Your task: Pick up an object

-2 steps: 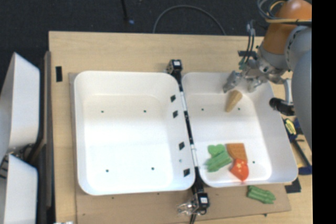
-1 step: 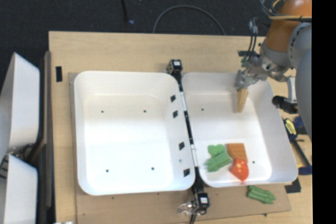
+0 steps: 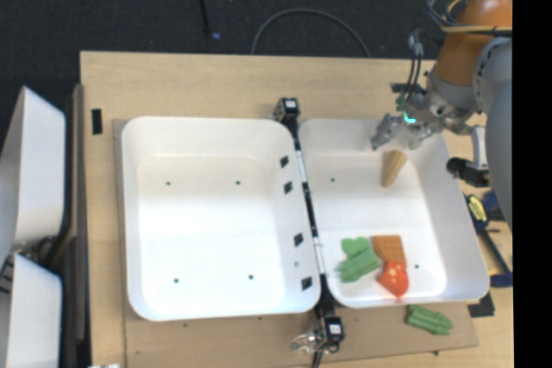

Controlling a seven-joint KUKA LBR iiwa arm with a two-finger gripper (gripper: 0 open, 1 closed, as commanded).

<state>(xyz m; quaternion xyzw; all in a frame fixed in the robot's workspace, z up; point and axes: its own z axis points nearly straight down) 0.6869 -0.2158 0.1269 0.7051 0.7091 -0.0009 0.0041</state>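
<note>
A tan, cone-shaped piece [image 3: 393, 166] hangs narrow end down in the upper right of the frame, over the right bin [image 3: 448, 271]. The gripper [image 3: 398, 142] is clamped on its top.

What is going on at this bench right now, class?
A robot arm reaches in over the right bin. Its end effector hangs just above a tan cone-shaped piece near the bin's far side. A green toy, an orange block and a red piece lie clustered at the near edge. Another green piece lies outside on the bench.
</note>
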